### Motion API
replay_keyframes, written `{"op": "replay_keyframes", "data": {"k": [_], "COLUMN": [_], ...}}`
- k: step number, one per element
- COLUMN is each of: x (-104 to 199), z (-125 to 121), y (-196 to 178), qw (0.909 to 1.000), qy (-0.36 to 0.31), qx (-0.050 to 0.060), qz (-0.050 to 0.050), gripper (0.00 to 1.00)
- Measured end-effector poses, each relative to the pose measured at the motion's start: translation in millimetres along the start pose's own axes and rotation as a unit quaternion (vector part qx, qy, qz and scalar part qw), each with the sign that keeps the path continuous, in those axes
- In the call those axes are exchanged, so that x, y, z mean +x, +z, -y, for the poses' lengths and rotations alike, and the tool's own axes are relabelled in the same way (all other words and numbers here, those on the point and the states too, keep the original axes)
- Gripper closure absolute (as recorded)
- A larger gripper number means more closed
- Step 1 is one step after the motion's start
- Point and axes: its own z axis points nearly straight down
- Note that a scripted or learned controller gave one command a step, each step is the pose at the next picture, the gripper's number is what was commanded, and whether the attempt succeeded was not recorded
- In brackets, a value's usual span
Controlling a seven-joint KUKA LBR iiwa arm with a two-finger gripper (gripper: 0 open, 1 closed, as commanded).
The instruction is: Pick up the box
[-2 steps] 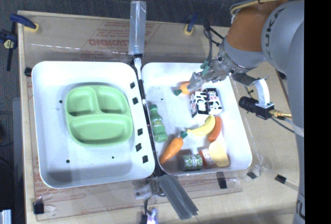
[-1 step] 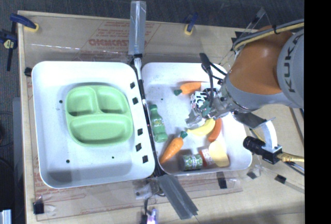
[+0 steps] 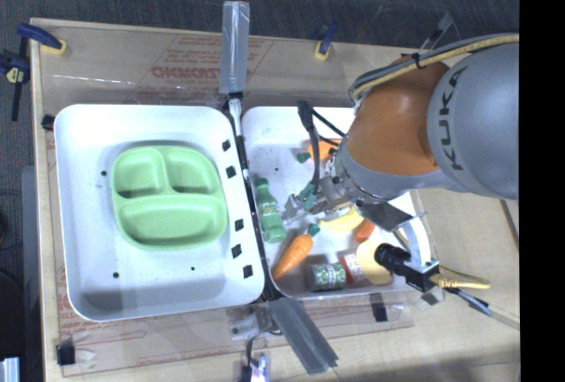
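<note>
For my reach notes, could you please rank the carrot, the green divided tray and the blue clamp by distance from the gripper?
From the gripper:
1. Carrot, just below it in the right bin.
2. Green divided tray, in the left bin.
3. Blue clamp, at the bench's far left corner.

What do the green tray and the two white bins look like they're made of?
The green tray looks like molded plastic with a matte finish: uniform color, rounded compartments. The white bins also look like plastic, smooth and slightly glossy, with soft rounded corners.

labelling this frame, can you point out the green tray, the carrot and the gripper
green tray (image 3: 168, 221): camera view, floor of its large lower compartment
carrot (image 3: 292, 255): camera view, middle of its orange body
gripper (image 3: 311, 199): camera view, at its fingertips
</note>
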Motion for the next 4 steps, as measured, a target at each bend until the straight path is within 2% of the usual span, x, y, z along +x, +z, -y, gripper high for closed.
{"op": "replay_keyframes", "data": {"k": [1,2,3,4], "x": [-0.6,-26.6,-83.0,-34.3], "z": [0.2,-12.1,-72.3,-60.5], "y": [-0.1,81.6,135.3,35.5], "qw": [1.0,0.9999,1.0,0.9937], "qy": [0.001,0.003,0.001,0.112], "qx": [0.0,-0.015,0.0,0.0], "qz": [0.0,0.004,0.0,-0.001], "gripper": [0.0,0.0,0.0,0.0]}}
